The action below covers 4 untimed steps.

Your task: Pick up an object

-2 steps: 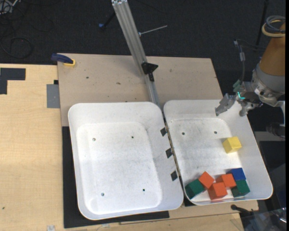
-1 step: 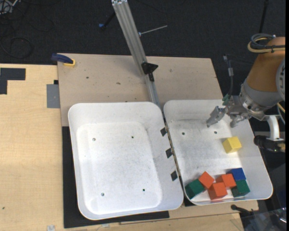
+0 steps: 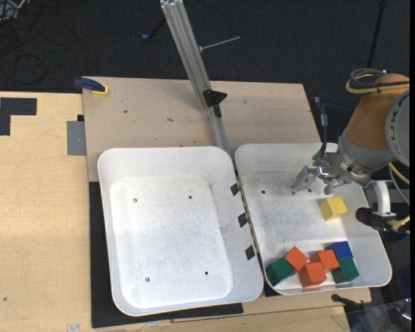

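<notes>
Camera view, I see my gripper [image 3: 310, 180] right of centre, jaws apart, gripping nothing, yellow block [image 3: 333, 207] just below-right in right bin [image 3: 277, 159].

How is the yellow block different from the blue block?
The yellow block sits alone in the right bin, near the end effector; the blue block is packed in a cluster with orange and green blocks at the bin's near edge. The yellow block is turned at an angle and looks slightly bigger. Both are small cubes in the same bin.
</notes>
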Motion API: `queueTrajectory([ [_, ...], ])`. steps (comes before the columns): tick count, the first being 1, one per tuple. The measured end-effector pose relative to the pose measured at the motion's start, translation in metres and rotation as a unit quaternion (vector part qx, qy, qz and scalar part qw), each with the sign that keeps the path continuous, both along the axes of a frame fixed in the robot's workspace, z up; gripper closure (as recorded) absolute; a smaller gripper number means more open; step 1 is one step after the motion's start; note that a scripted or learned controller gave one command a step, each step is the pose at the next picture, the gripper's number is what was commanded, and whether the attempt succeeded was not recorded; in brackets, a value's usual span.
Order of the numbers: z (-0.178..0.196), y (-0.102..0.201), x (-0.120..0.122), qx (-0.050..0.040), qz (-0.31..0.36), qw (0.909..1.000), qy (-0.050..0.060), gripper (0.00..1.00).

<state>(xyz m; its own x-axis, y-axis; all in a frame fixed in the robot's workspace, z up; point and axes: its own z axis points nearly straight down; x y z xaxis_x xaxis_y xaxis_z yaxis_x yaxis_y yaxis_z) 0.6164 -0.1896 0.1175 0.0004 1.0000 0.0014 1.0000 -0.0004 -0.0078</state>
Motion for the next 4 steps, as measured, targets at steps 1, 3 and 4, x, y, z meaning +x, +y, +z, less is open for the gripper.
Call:
queueTrajectory([
  [1,-0.028,0.001,0.000,-0.0002,0.000,1.0000,-0.002,0.00],
  [3,0.025,-0.003,0.001,-0.0009,-0.002,1.0000,-0.005,1.00],
  [4,0.078,-0.004,0.001,-0.0010,0.000,1.0000,-0.005,1.00],
])
